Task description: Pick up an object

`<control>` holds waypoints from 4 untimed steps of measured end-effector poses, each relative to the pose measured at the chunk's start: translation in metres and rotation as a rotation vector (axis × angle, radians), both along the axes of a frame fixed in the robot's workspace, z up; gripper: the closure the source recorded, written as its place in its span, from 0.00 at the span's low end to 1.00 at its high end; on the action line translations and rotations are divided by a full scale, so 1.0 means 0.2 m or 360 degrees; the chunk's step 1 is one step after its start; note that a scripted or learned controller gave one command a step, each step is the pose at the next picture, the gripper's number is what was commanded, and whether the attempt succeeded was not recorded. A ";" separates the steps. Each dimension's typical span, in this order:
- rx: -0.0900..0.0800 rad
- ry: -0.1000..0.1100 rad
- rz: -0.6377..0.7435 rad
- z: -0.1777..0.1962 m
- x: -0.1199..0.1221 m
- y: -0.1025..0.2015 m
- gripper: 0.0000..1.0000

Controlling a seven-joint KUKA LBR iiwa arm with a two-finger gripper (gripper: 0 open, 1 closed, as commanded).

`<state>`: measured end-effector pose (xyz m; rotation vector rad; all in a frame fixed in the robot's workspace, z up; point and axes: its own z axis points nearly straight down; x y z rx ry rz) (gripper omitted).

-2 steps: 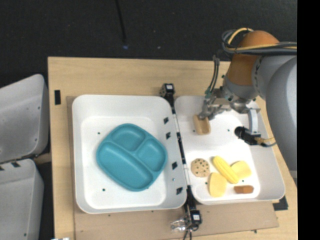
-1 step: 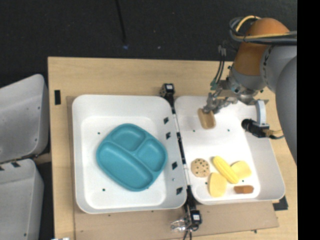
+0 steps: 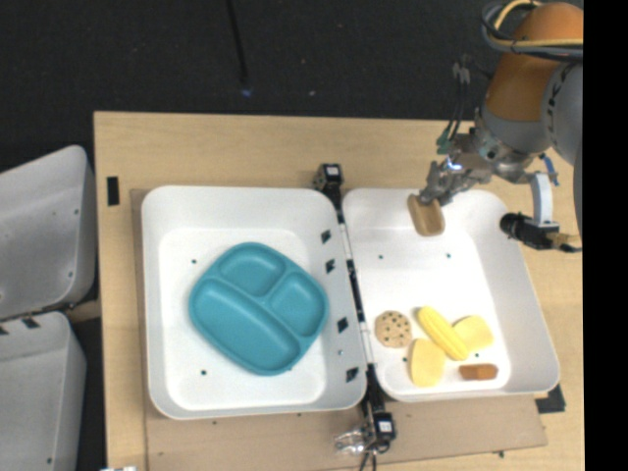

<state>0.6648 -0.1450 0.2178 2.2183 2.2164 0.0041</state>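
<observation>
The gripper (image 3: 439, 190) hangs over the far left corner of the right bin (image 3: 510, 263), its fingers closed narrowly on the top of a small tan block (image 3: 427, 218), which shows between them and hangs just beneath, over the bin's white floor near the far wall. Whether the block still touches the floor cannot be told. Above the gripper the grey arm (image 3: 520, 140) rises toward the right, with its orange band (image 3: 525, 72) above the wrist. In the near part of the same bin, well apart from the block, lies a cluster of food pieces: a round cookie (image 3: 392, 329) with dark chips at the left, a corn cob (image 3: 443, 333) lying at a slant just right of it, a pale yellow slice (image 3: 427, 363) touching the cob's near side, another yellow piece (image 3: 474, 333) against the cob's right side, and a small brown piece (image 3: 478, 371) nearest the front wall. The left bin (image 3: 167, 292) sits just beside the right one, the two joined by black clips along the shared edge. A teal divided plate (image 3: 257, 306) with three compartments lies flat on its floor. Both bins rest on a light wooden bench (image 3: 245, 145).
</observation>
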 end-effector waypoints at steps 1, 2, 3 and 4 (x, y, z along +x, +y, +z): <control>0.0001 0.0010 -0.0001 -0.07 0.00 -0.01 1.00; 0.0004 0.0011 0.0010 -0.06 0.02 0.29 1.00; 0.0004 0.0005 0.0010 0.02 0.03 0.51 1.00; 0.0006 0.0004 0.0012 0.11 0.01 0.76 1.00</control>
